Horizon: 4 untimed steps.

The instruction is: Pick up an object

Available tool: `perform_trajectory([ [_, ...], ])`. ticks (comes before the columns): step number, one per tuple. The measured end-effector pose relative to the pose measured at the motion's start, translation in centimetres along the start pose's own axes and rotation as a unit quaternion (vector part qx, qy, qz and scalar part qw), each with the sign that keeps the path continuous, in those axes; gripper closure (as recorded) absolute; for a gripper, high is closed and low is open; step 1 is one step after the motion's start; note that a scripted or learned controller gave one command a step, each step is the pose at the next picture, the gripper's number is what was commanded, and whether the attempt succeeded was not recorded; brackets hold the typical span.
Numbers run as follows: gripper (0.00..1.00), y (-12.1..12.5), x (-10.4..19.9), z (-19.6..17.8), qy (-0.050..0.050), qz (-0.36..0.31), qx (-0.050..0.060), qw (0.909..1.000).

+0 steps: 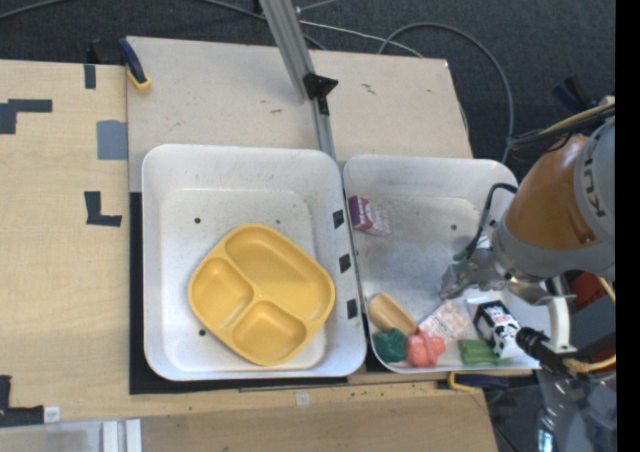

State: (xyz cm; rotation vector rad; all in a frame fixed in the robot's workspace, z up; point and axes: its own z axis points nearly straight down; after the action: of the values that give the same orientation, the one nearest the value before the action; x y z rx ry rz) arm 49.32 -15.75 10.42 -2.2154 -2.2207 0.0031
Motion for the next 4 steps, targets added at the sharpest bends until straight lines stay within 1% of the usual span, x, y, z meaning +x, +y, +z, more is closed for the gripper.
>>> perform_trajectory([
  [1, 1.0, 0.3, -1.0, -5.3, -0.002, 0.001, -0.004, 1.0],
  [2, 1.0, 0.4, -0.8, -9.5, -0.001, 0.0, -0.004, 1.0],
  [3, 1.0, 1.2, -1.6, -14.8, -0.002, 0.0, -0.005, 1.0],
  [4, 1.0, 3.5, 3.6, -15.3, 0.0, -0.003, -0.002, 1.0],
])
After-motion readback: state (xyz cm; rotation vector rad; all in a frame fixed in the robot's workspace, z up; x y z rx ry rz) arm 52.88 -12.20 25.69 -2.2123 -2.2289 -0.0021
